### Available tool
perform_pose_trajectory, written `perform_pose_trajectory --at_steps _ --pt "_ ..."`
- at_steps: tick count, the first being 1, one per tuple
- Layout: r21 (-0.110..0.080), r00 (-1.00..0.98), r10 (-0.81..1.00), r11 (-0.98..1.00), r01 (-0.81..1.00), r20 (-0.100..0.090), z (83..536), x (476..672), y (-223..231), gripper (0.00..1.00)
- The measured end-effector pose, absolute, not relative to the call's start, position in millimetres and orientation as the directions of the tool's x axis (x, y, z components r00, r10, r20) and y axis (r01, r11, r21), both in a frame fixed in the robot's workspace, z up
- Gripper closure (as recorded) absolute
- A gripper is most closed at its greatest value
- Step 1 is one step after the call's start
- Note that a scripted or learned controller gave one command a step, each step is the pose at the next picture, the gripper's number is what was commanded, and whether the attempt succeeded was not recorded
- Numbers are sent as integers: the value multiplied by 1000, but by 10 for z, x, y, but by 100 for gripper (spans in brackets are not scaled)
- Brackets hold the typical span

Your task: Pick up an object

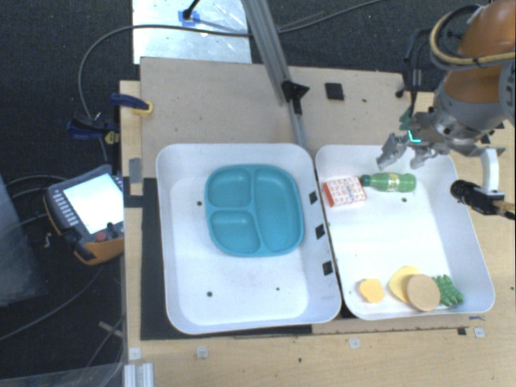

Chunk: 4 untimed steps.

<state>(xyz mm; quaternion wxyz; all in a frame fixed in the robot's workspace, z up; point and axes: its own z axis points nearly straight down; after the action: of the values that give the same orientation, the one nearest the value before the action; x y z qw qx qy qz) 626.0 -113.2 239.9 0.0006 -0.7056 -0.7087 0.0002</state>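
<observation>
Although a printed pattern of red and white can be made out on the small box (pixel 344 191), no word or brand on it can be read, and the label on the green bottle (pixel 389 183) is likewise too small to be deciphered. The bottle is seen lying on its side in the upper part of the right bin (pixel 463 240), its pale cap end turned toward the box, which lies just beside it to the left. The gripper (pixel 407 153) is held just above the bottle at the bin's upper rim; its two fingers (pixel 393 151) are spread apart with nothing between them, and the bottle lies just below them, not touched so far as can be judged. Near the lower edge of the same bin a small yellow piece (pixel 370 290), a yellow round (pixel 402 280), a tan disc (pixel 422 292) and a green leafy piece (pixel 449 291) are grouped close together. In the left bin (pixel 242 305) a teal divided plate (pixel 254 209) with three compartments is placed. Both bins are set on a light brown board (pixel 218 99) over a dark carpeted floor (pixel 56 39). A handheld pendant with a lit screen (pixel 87 212) is lying left of the bench, and cables (pixel 105 47) are trailed across the floor.
</observation>
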Motion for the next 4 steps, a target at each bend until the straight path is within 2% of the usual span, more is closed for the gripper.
perform_pose_trajectory --at_steps 1,2,3,4 --pt "2 -5 1000 5 1000 0 2414 6267 -1132 0" --pt "-2 -1 1000 1 1000 -1 1824 6318 -1193 0" --pt "1 -1 1000 1 1000 -1 1372 6364 -1269 0" --pt "12 -1 1000 1 1000 -3 1050 6402 -1278 0"
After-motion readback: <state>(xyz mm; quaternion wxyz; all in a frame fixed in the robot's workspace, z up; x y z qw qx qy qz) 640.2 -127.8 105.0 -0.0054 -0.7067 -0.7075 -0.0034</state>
